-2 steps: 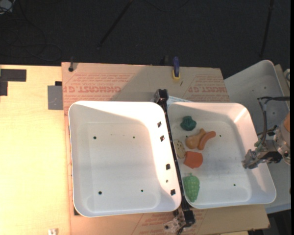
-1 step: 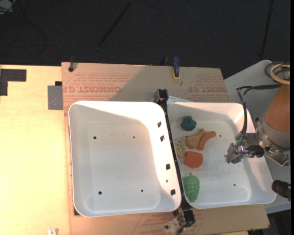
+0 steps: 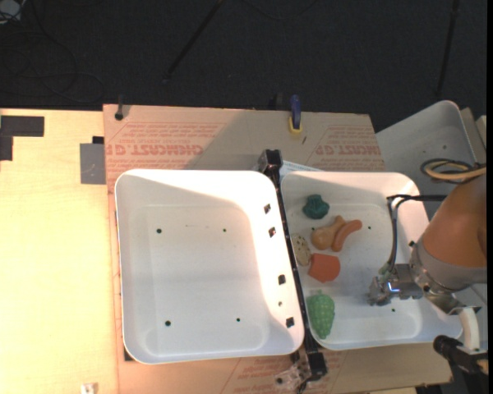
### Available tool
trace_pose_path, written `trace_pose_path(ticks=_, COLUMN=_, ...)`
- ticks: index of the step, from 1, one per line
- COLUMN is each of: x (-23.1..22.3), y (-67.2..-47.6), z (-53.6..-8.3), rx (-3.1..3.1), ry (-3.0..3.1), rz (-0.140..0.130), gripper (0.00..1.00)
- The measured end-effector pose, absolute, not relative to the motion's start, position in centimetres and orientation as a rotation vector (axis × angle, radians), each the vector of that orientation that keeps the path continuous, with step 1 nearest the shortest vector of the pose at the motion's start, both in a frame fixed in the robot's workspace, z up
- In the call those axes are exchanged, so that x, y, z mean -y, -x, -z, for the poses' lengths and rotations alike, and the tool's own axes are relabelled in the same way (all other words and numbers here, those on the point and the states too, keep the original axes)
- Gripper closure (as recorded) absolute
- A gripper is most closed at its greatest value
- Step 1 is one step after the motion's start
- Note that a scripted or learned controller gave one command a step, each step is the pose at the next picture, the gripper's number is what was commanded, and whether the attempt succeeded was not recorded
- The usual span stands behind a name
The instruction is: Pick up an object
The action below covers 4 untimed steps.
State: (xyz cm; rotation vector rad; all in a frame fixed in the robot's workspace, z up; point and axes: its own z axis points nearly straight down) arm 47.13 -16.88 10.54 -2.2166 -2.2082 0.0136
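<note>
Several small objects lie along the left side of the right bin. A dark green lump is farthest back. Below it sit a tan and orange piece, a red-orange block and a light green bumpy object. A pale speckled piece lies by the divider. My gripper is low over the right part of this bin, about seventy pixels right of the red-orange block. Nothing shows at its tip.
The left bin is beside the right one, joined by a black clamped divider. Both rest on brown cardboard atop a light wooden bench. A black cable loops over the right bin near the arm.
</note>
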Motion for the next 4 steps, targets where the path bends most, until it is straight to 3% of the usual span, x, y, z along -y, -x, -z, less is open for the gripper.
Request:
trace_pose_path(ticks=2, x=17.0, y=-47.4, z=-13.1, rx=2.203, ry=2.231, rz=-0.005, gripper=1.00)
trace_pose_path(ticks=3, x=12.7, y=-57.2, z=-20.1, rx=2.233, ry=2.218, rz=0.010, gripper=1.00)
trace_pose_path(ticks=4, x=9.2, y=-52.9, z=-39.6, rx=2.234, ry=2.226, rz=0.017, gripper=1.00)
